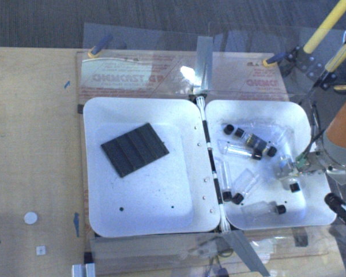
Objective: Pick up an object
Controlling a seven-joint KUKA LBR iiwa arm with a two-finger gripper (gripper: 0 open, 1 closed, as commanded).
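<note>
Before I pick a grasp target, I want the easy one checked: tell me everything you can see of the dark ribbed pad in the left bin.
The dark ribbed pad is a flat, charcoal-grey rectangle with parallel grooves running its length; it looks like rubber or foam. It lies flat on the floor of the left bin, turned at a slant to the bin's walls, in the upper middle of the bin. Nothing else touches it.

white bins, wooden bench, blue clamp
</note>
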